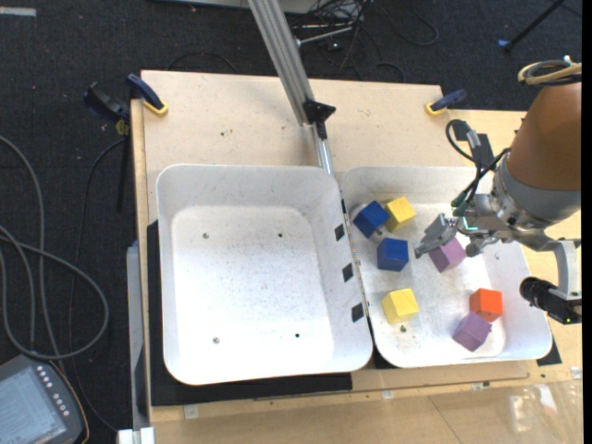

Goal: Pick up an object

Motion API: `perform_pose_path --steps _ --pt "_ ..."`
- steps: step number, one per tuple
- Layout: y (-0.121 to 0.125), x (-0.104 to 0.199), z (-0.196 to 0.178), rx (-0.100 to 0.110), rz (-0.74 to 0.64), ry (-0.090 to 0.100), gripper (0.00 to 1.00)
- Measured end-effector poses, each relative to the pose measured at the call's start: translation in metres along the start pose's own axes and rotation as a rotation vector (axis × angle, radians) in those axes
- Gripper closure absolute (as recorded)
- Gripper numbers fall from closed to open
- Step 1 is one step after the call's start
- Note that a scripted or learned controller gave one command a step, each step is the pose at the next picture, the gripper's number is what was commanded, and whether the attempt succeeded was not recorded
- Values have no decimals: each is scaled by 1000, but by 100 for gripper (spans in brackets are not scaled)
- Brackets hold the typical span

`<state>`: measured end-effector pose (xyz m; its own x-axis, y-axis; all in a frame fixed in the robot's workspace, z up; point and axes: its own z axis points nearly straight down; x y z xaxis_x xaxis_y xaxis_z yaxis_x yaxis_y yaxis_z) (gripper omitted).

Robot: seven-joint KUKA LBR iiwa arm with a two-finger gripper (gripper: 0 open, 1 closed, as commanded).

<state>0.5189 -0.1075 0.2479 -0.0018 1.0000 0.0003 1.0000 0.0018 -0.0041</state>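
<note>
Arm (552,151): bulky rounded body w/ a broad orange-brown band on top, smooth and slightly glossy, then a light grey collar below it toward the wrist. Pale cream cable loops over the top of the orange section near the frame corner. Black cable bundle runs down the arm's side, w/ a small dark connector block clipped on. Wrist area is grey metal w/ a hint of green light or LED at the mount. Gripper (450,239) is grey metal, angular, 2 fingers, approx. same tone as the collar. A black cylindrical fitting sticks out lower down, beside a white bracket.
</note>
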Motion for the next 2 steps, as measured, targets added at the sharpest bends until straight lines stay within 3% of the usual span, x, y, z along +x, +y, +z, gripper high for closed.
perform_pose_path --steps 1,2 --pt "1 0 -2 -4 2 0 0" --pt "-4 -8 58 2 4 0 0"
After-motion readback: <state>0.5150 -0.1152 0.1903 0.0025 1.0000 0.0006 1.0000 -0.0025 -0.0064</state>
